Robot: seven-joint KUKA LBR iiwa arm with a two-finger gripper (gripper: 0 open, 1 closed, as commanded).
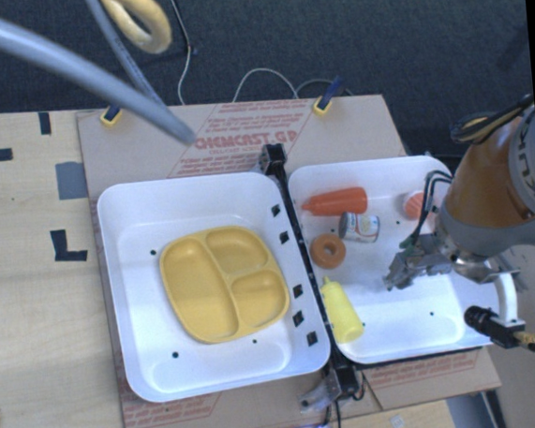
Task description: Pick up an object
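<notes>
The right bin (402, 336) holds an orange carrot-shaped piece (335, 201), a small silver can (359, 226), a brown ring like a doughnut (327, 250), a yellow corn-like piece (341, 310) by the divider, and a pink-orange object (413, 205) partly hidden by the arm. My gripper (405, 270) hangs low over the bin's bare middle-right floor, right of the ring and can, touching none of them. Nothing shows between its fingers.
The left bin (127, 269) holds a yellow divided plate (225, 281). A black divider (295, 253) runs between the bins. The grey and orange arm (496, 191) covers the right bin's right edge. Cardboard lies under both bins.
</notes>
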